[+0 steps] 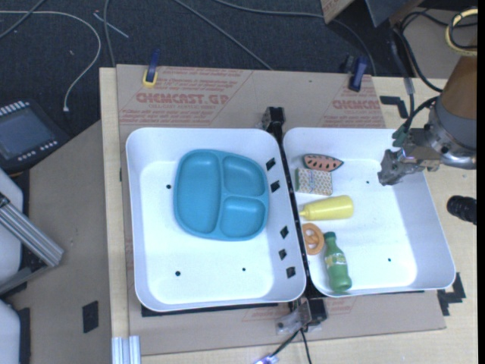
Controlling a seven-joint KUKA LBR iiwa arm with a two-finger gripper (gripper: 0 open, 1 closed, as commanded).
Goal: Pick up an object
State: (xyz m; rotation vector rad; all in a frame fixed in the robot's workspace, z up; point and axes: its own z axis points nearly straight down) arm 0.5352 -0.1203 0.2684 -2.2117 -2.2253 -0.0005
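The pincer (pixel 392 170) is hovering over the right bin (pixel 424 233), its state unclear. The yellow bottle (pixel 327 208) is lying well left of it, beside the bin's left wall.

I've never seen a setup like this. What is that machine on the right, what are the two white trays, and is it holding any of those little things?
One camera looks down at a slant on a bench. The machine at the right is a robot arm; its gripper, a two-fingered claw, hovers over the right-hand white bin. Nothing shows between its fingers, so it seems to hold nothing.

In that bin, along its left side, lie small toys: a watermelon slice, a speckled square block, a yellow bottle, a pretzel and a green bottle.

The left-hand bin holds a blue divided plate.

The arm's job is to pick up one object.
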